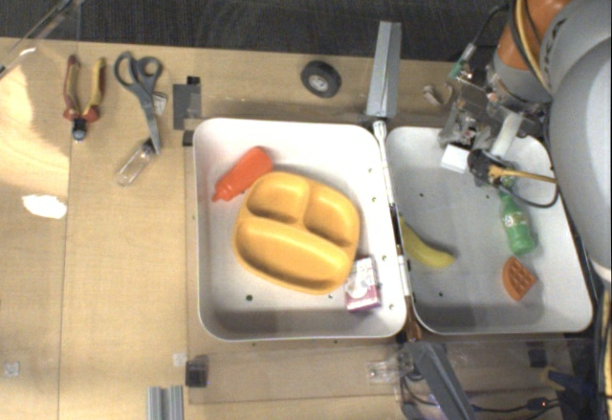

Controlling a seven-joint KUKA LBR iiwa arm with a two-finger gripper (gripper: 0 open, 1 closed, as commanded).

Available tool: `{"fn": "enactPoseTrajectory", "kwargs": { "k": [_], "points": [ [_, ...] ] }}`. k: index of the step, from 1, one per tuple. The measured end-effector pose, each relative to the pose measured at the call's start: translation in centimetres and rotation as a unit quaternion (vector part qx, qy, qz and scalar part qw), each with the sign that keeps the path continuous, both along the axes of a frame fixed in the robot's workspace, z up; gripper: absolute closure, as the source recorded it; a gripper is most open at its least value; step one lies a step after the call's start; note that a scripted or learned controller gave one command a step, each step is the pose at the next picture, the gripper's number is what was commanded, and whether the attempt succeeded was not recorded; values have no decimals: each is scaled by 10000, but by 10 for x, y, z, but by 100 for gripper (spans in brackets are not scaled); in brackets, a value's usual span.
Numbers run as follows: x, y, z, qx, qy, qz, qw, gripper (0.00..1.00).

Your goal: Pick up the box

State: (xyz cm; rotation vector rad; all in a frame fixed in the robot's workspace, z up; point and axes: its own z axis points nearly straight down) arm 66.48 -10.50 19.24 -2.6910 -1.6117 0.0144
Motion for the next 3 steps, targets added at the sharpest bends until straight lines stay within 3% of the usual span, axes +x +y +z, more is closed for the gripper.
{"fn": "enactPoseTrajectory", "kwargs": {
  "k": [1,2,3],
  "points": [
    [-95,87,36,2,-61,-1717,9851,100],
    [-98,144,35,-4,-60,-2871,9579,100],
    [-74,126,96,-8,-61,-4143,9101,100]
  ]
}}
